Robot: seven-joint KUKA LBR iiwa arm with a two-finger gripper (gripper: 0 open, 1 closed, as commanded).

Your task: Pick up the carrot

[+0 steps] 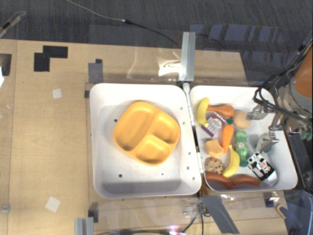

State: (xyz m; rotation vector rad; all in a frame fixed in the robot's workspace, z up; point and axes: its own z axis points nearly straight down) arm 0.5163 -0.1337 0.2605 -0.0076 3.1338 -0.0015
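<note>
Camera view has us at the near edge of the right bin [292, 182], where a long red sausage [234, 180] lies along the front wall, with a cookie [213, 165] and a banana [232, 163] just behind it and a black-and-white carton [261, 166] towards the right corner. Further in sits the carrot [227, 135], orange, standing roughly upright in the crowd, a green piece [241, 142] just beside it on the right and an orange block [213, 147] on its near left. A second banana [202, 110] lies at the far left of this bin. Over in the left bin [98, 180], a yellow divided plate [145, 131] sits alone. The gripper [264, 129] hangs at the right side of the carrot's bin, fingers spread apart with nothing between them, well clear of the carrot. So this looks like the approach step: nothing is grasped yet. Next, I judge, it must travel left over the carrot, line the fingers across its narrow body and descend without catching the green piece.
</note>
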